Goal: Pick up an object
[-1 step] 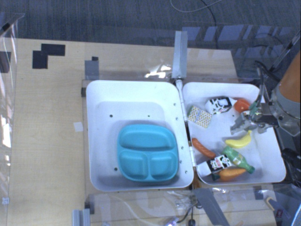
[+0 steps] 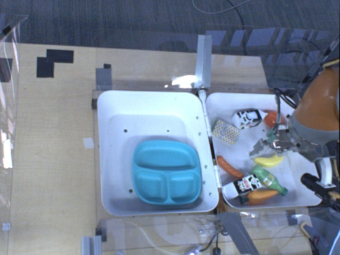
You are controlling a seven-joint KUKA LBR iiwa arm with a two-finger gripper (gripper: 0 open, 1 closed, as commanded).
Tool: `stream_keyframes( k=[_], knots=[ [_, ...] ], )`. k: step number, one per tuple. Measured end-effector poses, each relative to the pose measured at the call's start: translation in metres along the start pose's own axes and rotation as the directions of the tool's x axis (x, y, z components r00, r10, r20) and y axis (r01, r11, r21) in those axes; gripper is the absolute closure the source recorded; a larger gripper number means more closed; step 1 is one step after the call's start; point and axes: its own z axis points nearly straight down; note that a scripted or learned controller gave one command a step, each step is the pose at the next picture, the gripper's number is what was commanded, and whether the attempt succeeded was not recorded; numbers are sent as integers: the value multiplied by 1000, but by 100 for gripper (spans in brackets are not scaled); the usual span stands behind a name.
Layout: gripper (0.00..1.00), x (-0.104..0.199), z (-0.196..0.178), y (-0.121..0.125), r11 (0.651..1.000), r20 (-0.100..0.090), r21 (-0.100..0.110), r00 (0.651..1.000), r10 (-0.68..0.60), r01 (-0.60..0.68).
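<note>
My gripper [image 2: 268,145] hangs low in the right bin [image 2: 303,102], reaching in from the right under the orange wrist band. It is just above a yellow banana [image 2: 271,161], close to or touching its top. Nothing shows lifted off the bin floor. Around it lie a green bottle [image 2: 270,179], an orange carrot [image 2: 263,196], a small black-and-white carton [image 2: 245,185], a red-orange sausage [image 2: 229,167], a checkered packet [image 2: 225,132], a black-and-white cow-patterned object [image 2: 247,118] and a red round item [image 2: 271,118], partly hidden by the arm.
The left bin [image 2: 122,108] holds a blue divided plate [image 2: 167,171] toward its front. A metal post [image 2: 203,57] stands behind the wall between the two bins. The arm's body covers the right bin's right side.
</note>
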Motion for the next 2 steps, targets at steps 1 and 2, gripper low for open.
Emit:
stream_keyframes(
  k=[1, 2],
  knots=[
    [0, -17, 53, 0, 1000, 2, -11, 1000, -23, 23],
    [100, -15, 40, 4, 999, 1, -18, 1000, -26, 27]
  ],
)
